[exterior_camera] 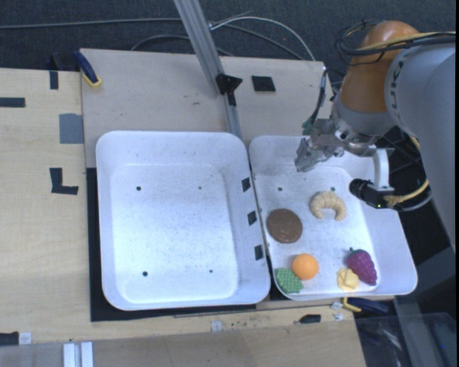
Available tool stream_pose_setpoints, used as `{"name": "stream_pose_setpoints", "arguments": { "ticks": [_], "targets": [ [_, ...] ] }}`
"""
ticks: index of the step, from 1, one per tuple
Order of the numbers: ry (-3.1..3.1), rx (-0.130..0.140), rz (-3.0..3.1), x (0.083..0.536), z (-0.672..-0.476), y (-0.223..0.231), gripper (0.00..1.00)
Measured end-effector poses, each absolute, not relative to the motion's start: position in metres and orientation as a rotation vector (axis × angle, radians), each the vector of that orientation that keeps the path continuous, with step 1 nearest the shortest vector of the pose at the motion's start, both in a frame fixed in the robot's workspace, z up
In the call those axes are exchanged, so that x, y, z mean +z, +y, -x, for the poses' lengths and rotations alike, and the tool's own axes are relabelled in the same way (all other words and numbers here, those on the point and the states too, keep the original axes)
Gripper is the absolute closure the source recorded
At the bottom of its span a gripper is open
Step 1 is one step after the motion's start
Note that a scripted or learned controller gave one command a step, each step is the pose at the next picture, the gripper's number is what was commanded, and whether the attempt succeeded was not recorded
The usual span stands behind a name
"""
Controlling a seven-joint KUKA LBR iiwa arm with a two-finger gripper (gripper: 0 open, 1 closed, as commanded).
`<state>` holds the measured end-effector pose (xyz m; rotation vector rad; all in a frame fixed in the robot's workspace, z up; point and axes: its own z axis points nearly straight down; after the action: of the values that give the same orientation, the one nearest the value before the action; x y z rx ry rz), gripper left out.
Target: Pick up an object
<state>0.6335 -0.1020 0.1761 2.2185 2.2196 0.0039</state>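
Right bin [382, 281] holds all the objs; left bin [168, 220] sits beside it. Arm comes in from the right w/ gripper [310, 157] over the right bin's far-left corner, nothing between the fingers; can't tell if they're open or shut, too small and dark.

Nearest obj: croissant [328, 204], just toward the cam and slightly right of the tips, long axis approx left-right. Brown cookie [284, 225] next, toward the cam and slightly left. Grapes [362, 265], orange [305, 267], green piece [289, 281], yellow piece [347, 280] lie along the near edge, well apart from the gripper.
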Motion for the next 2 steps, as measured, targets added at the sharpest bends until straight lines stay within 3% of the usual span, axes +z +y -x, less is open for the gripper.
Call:
{"name": "stream_pose_setpoints", "arguments": {
  "ticks": [1, 2],
  "targets": [
    [2.220, 0.004, -2.219, 0.228, -0.634, -0.102, 1.00],
    [2.227, 0.002, -2.217, 0.239, -0.622, -0.050, 1.00]
  ]
}}
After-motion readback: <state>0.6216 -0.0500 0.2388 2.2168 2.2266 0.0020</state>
